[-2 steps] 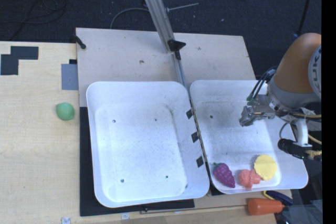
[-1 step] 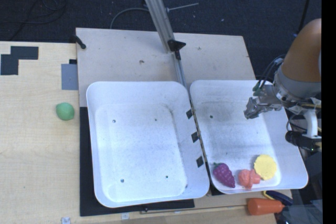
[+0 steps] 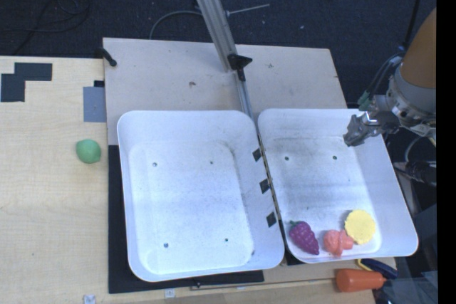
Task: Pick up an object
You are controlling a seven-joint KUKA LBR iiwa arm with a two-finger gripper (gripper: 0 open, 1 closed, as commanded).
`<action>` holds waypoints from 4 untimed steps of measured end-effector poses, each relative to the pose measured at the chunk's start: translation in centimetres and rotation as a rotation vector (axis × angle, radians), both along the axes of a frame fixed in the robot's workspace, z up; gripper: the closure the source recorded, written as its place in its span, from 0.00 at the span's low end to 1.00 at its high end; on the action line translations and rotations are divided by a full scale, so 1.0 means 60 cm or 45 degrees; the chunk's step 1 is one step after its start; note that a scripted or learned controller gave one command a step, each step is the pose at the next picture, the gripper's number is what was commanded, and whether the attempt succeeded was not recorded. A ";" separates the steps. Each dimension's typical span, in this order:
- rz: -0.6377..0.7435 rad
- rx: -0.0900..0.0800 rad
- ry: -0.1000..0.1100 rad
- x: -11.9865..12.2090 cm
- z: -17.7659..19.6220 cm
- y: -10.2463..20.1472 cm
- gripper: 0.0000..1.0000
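Two shallow white bins sit side by side on the bench, the left bin (image 3: 142, 153) and the right bin (image 3: 320, 153). The gripper (image 3: 356, 130) hangs over the far right corner of the right bin, close to its rim, and the grey arm (image 3: 417, 85) comes in from the right side. From here the gripper looks dark and small, and I cannot tell if it is wide or narrow; I see nothing in it. Three objects lie together in the near right corner of the right bin, well apart from the gripper: a purple grape bunch (image 3: 304, 236), just beside it a pink-orange piece (image 3: 337, 241), and then a yellow piece (image 3: 360, 225) which touches the pink-orange one. On the wooden surface left of the bins rests a green ball (image 3: 88, 151). At the near edge of the bench, just outside the right bin, lies an orange object (image 3: 360, 280). A metal bar (image 3: 217, 18) goes up from between the bins toward the far edge.
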State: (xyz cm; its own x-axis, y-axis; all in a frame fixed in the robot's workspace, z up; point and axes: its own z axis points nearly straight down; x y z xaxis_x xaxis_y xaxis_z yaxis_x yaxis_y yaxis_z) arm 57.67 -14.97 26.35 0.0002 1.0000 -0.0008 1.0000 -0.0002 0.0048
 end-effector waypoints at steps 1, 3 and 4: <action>0.000 0.001 0.006 0.000 0.004 -0.001 1.00; 0.005 0.002 0.008 -0.031 -0.007 0.193 1.00; 0.005 0.002 0.008 -0.052 -0.033 0.287 1.00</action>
